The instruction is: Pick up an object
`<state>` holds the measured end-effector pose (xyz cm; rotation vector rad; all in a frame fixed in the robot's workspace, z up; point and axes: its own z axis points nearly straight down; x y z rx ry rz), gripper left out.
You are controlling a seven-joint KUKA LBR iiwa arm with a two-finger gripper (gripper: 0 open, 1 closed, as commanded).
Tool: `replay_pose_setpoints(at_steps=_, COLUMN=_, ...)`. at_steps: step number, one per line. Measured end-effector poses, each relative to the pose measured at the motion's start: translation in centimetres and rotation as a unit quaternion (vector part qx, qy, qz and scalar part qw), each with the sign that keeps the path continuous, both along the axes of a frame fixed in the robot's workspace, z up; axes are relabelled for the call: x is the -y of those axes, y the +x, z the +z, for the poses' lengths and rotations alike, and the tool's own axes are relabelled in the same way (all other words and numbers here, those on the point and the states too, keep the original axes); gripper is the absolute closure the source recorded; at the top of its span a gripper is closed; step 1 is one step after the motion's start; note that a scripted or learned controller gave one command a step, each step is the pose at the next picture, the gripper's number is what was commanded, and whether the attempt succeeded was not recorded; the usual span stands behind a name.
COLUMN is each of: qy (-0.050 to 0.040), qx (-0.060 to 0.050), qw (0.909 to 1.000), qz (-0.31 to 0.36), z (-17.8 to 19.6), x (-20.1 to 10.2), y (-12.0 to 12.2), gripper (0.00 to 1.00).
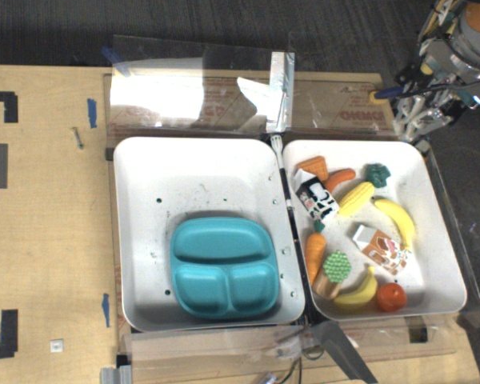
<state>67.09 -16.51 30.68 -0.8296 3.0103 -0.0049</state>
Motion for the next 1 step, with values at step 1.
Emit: replay_pose_setpoints(at_steps=1, qy=0.0003, qx=0.005, qw=1.0, qz=-0.001, z=1.1, x=-0.02, y=0.21, gripper=1.0)
